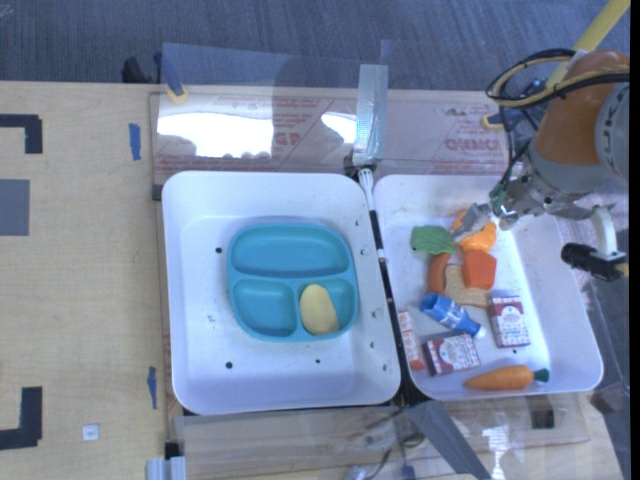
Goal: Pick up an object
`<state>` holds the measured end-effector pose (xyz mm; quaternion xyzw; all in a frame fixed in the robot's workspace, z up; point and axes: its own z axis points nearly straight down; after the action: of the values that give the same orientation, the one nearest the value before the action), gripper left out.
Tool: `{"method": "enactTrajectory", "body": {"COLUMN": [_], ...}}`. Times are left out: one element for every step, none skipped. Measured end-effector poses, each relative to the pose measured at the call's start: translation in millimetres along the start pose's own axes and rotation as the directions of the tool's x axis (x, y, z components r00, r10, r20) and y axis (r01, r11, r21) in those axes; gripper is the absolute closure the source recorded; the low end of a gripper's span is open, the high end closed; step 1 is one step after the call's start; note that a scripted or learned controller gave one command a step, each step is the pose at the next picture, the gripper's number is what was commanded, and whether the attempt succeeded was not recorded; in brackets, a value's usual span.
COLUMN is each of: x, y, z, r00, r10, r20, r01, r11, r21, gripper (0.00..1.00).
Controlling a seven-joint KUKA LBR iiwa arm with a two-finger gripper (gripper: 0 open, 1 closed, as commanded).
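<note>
The grey arm with the orange band [585, 118] was leaning in over the right-hand shallow white bin [575, 353], so I'd call this the approach step. The tool [497, 211] hovered by a small orange block [482, 236] just below-left; grip state, can't tell. Next: drop squarely, then close.

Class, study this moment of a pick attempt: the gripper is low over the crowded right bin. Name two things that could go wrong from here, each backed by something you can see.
1. The gripper sits at the edge of a tight pile: the orange block, green piece and sausage touch or overlap, so it may nudge neighbours or lift two.
2. It is near the right bin's far rim, so it might clip that wall.
</note>
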<state>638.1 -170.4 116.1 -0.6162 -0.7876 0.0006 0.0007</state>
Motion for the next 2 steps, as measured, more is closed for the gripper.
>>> {"method": "enactTrajectory", "body": {"x": [-0.7,-1.6], "y": [-4.3,-3.1], "z": [30.8,22.0], "r00": [1.0,1.0], "r10": [0.01,0.011], "r20": [0.002,0.004], "r01": [-0.01,-0.011], "r11": [1.0,1.0], "r21": [-0.006,-0.009], "gripper": [0.0,1.0]}}
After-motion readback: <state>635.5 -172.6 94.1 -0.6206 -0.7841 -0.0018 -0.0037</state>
